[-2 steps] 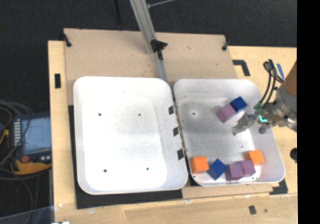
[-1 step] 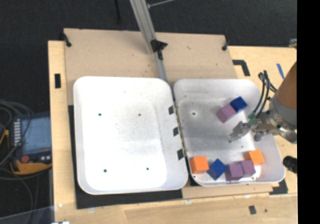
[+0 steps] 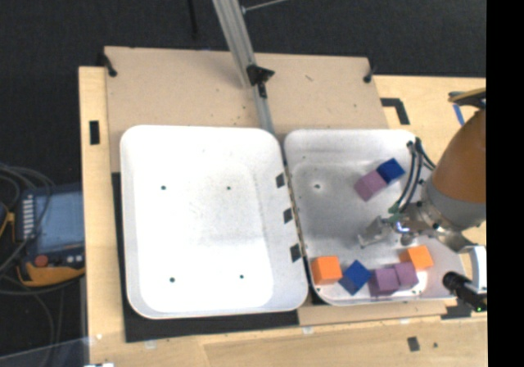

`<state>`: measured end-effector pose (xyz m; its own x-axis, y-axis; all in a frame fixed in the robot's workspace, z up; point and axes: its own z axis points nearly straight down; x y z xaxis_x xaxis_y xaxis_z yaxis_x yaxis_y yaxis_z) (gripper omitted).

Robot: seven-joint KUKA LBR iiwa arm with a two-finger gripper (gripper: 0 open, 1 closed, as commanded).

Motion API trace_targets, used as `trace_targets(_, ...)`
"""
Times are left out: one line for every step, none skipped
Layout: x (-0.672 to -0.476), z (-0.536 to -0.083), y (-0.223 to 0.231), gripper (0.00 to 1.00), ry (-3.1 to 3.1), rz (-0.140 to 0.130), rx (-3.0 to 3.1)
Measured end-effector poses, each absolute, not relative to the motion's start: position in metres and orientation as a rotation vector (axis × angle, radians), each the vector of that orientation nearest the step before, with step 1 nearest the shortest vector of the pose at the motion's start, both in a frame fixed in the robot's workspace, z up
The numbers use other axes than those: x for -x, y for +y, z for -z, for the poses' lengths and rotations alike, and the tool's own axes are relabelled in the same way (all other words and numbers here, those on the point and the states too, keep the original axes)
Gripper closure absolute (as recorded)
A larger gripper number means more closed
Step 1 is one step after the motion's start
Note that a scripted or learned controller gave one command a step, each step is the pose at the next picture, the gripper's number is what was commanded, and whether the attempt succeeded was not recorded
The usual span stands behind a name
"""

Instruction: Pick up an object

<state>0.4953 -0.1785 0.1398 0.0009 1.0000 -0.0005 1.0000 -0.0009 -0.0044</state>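
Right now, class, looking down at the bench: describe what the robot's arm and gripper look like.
The arm is a thick rounded body, with an orange band above a grey wrist section. Dark cables, one greenish, run down its side towards the wrist. The gripper is small, metallic grey, with slim fingers.

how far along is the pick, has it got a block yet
Done: the grey arm with the orange band has reached into the right white bin, its claw low over bare floor. In hand: nothing visibly gripped. Left: closing on a block and lifting; the purple cube, blue cube and orange cube all lie in the bin.
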Motion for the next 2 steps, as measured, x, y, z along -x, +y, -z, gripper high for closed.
trace_targets(-0.496, -0.098, -0.180, 0.00, -2.222, 0.001, 2.226)
trace_targets(-0.498, -0.110, -0.181, 1.00, -2.215, 0.006, 2.238)
